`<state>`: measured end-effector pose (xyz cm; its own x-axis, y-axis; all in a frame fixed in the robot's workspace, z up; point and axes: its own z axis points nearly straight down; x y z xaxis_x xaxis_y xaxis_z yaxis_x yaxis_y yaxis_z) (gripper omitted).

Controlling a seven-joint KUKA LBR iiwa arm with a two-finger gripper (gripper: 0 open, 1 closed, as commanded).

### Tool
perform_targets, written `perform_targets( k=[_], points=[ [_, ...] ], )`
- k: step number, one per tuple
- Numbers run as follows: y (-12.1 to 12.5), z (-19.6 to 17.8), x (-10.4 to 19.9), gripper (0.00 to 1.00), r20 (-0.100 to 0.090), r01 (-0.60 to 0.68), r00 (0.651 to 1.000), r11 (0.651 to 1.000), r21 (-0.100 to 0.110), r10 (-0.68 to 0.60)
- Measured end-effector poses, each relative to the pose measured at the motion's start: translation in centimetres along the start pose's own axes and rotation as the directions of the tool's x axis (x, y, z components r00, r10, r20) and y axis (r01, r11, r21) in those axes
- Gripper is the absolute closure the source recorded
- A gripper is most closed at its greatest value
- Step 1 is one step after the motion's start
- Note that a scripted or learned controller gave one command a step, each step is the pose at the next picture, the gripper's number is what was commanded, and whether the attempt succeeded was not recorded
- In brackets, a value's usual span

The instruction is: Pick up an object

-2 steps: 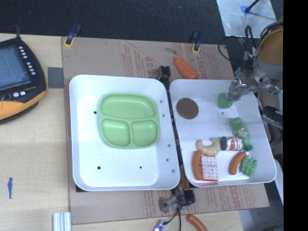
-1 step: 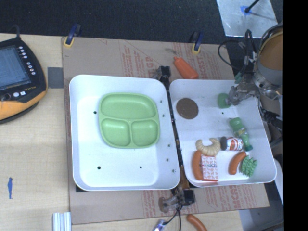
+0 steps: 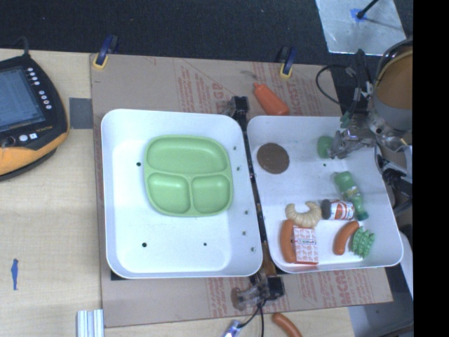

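Pale wood bench under brown card carries both bins. I take the right bin [image 3: 393,255] as landmark: my claw [image 3: 342,144] sits low at its far edge, just beside a small green piece [image 3: 325,146]. I judge this the reach-in step; next it must settle over that piece and close. Whether the claw is apart or together, I cannot tell.
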<state>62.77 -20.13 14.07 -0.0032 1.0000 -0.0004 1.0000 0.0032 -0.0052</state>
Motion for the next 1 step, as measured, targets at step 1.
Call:
perform_targets(
  k=[1],
  points=[
    [0.02,-0.01,0.00,0.00,0.000,0.000,1.000,1.000,-0.001,0.000]
  ],
)
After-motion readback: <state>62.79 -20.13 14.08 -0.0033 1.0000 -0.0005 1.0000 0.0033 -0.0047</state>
